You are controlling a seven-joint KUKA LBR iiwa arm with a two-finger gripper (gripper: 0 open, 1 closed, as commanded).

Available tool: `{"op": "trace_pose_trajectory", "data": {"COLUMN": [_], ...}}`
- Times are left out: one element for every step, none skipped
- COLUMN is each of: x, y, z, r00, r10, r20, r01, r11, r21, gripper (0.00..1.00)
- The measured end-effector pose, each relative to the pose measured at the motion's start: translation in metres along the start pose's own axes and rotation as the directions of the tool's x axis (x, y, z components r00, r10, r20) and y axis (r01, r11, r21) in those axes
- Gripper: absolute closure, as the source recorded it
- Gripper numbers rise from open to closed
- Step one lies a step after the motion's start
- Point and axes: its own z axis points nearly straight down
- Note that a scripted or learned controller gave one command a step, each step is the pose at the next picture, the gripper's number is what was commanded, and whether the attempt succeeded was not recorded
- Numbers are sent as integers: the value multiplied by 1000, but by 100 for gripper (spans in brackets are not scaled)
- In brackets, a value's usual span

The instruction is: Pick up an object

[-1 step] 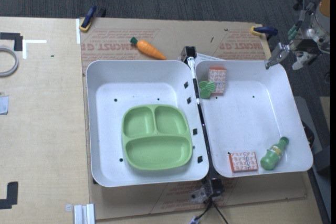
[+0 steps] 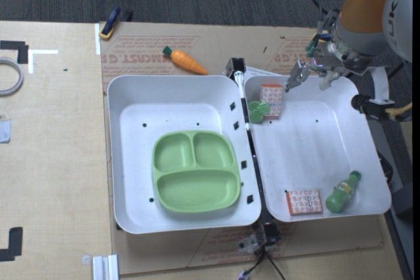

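Observation:
My gripper (image 2: 310, 77) hangs over the far edge of the right bin (image 2: 315, 141), open, with nothing between its fingers. Just to its left, in the bin's far left corner, a small pink-and-white box (image 2: 272, 100) leans beside a green ridged toy (image 2: 257, 111). At the bin's near edge lie a flat red-patterned box (image 2: 304, 201) and a green bottle (image 2: 342, 192) on its side. The gripper touches none of them.
The left bin (image 2: 131, 141) holds a green divided plate (image 2: 195, 171). A toy carrot (image 2: 186, 60) lies on the cardboard behind the bins, and a blue-and-yellow tool (image 2: 110, 22) sits at the far left. Black clips join the bins along the middle wall (image 2: 248, 141).

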Motion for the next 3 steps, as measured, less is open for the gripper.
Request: {"op": "trace_pose_trajectory", "data": {"x": [61, 61, 61], "y": [15, 15, 15], "z": [30, 30, 30], "r00": [980, 980, 980], "r10": [-200, -200, -200], "r20": [0, 0, 0], "r01": [200, 200, 200], "r11": [980, 980, 980], "r21": [0, -1, -1], "gripper": [0, 0, 0]}}
